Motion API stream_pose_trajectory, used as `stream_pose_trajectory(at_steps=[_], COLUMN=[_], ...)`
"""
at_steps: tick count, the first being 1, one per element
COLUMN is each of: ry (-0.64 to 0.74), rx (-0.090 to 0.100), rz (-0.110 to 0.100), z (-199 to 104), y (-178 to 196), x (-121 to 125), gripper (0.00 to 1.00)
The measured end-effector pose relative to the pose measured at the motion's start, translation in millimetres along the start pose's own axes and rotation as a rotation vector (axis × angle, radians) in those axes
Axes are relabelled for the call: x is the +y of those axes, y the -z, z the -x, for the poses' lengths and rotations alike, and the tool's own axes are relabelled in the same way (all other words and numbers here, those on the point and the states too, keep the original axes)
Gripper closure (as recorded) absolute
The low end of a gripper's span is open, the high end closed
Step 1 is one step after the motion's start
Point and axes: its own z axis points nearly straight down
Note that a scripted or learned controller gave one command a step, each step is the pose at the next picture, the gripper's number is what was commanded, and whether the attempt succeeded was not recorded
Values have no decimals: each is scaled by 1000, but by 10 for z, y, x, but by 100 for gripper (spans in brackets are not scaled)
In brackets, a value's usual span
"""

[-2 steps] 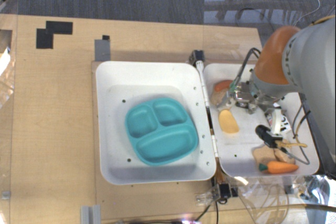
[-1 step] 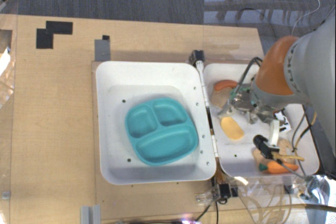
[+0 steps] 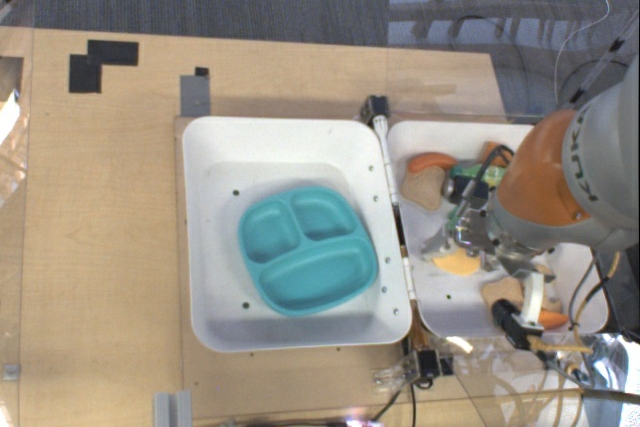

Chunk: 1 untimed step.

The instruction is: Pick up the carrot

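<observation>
While the arm reaches in from the right:
Left bin (image 3: 200,215): holds a teal divided plate (image 3: 307,251).
Right bin (image 3: 440,320): carrot (image 3: 431,160) lies near its far edge, beside a bread slice (image 3: 424,187).
Hand (image 3: 470,240): low above a yellow piece (image 3: 458,264); finger state cannot be told.

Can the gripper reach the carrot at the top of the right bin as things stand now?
Probably yes. The carrot lies uncovered at the far edge of the right bin, with only a tan piece touching its near side. The gripper hangs just nearer the camera.
</observation>
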Motion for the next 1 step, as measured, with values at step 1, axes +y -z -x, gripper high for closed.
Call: stream_pose_trajectory(at_steps=[1], ry=[6], rx=[1], rz=[8], z=[-22], y=[111], x=[30], gripper=[100])
